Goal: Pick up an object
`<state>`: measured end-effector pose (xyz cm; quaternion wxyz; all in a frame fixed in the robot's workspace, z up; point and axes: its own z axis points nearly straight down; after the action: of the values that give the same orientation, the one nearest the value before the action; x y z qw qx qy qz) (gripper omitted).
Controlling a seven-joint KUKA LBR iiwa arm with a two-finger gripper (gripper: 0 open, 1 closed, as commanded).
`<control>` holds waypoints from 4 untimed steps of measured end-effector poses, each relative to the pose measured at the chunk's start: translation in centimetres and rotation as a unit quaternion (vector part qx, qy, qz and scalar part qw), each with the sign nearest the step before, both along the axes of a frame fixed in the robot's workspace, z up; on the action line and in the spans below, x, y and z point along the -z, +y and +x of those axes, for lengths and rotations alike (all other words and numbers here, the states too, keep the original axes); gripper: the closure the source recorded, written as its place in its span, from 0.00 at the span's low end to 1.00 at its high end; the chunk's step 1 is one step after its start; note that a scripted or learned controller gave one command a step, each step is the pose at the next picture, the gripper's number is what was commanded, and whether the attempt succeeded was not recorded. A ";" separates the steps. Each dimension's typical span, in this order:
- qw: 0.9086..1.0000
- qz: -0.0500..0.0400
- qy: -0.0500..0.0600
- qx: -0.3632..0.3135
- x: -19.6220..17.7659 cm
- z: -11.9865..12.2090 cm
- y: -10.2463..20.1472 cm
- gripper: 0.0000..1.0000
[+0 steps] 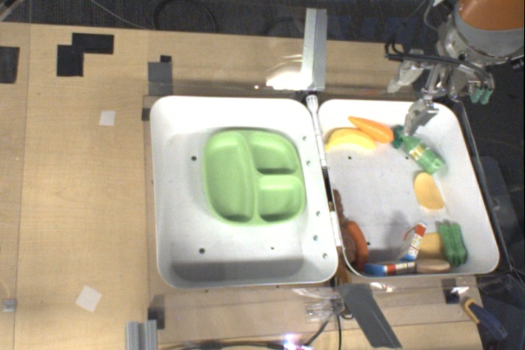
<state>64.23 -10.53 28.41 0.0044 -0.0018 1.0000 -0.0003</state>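
Toy foods scattered in the right white bin (484, 201)

An orange carrot (371, 127) lies against a yellow banana-like piece (349, 140) at the far left corner; a green bottle-shaped toy (418, 148) lies tilted beside them. A pale orange oval piece (428, 191) sits mid-right. Along the near wall lie a brown sausage-like piece (356, 239), a blue-and-red marker-like stick (389, 267), a small red-and-white tube (414, 240), a tan bread-like piece (431, 262) and a green ridged vegetable (452, 242).

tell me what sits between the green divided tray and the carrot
In the camera view, the bins' adjoining walls and a yellow banana-like piece lie between the green divided tray and the carrot.
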 end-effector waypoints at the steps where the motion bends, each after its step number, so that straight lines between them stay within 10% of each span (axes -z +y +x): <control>1: 0.998 0.000 0.003 -0.059 9.4 -2.5 -4.0 0.00; 2: 0.995 -0.001 -0.002 -0.097 18.6 -5.6 -3.9 0.00; 4: 0.988 -0.004 -0.006 -0.153 19.3 -13.5 -7.1 0.00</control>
<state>50.77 -17.65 9.10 0.0107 -0.1543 0.9880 -0.0037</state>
